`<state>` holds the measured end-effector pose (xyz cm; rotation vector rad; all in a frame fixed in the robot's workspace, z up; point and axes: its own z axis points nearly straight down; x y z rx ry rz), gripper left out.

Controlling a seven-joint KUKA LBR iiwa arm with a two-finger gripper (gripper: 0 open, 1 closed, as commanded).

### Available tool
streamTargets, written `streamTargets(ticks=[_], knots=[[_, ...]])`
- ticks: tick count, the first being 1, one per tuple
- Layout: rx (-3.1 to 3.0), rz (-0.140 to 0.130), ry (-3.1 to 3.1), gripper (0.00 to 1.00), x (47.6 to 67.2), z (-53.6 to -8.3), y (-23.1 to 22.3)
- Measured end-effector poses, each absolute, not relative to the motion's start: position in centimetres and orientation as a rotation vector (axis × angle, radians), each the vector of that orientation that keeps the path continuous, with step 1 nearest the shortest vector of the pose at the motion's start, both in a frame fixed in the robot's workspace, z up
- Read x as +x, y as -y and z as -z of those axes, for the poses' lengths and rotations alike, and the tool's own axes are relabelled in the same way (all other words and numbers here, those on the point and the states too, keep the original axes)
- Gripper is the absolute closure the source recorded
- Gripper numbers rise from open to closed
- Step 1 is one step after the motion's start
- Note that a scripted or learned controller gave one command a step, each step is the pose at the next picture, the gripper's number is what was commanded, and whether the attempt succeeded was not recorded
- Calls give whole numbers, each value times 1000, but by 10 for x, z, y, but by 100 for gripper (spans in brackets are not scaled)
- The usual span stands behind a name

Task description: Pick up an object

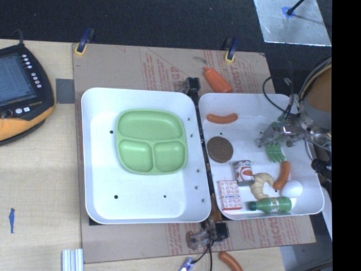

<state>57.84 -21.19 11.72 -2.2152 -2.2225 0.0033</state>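
My gripper [284,133] hangs low over the right side of the right bin [248,101], with the arm coming in from the right edge. Directly below and touching it in the image lies a small green ridged toy [274,152]; a green bit also shows just above the gripper. Nothing is visibly lifted. Also in this bin are a sausage [221,118], a brown disc [219,149], a small can [243,171], a croissant [262,184], an orange carrot [282,175], a white egg [291,189], a green bottle [272,205] and a red-and-white box [228,195].
The left bin [90,151] holds a green divided plate [151,140]. An orange toy [217,81] lies outside the bins at the back, another [231,260] at the front edge. A teach pendant [20,92] rests at far left. Cables run by the arm.
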Motion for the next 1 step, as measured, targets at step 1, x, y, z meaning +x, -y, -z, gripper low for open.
streamTargets(ticks=[1], knots=[[-2212, -7, 2225, 0, 575, -91, 211]])
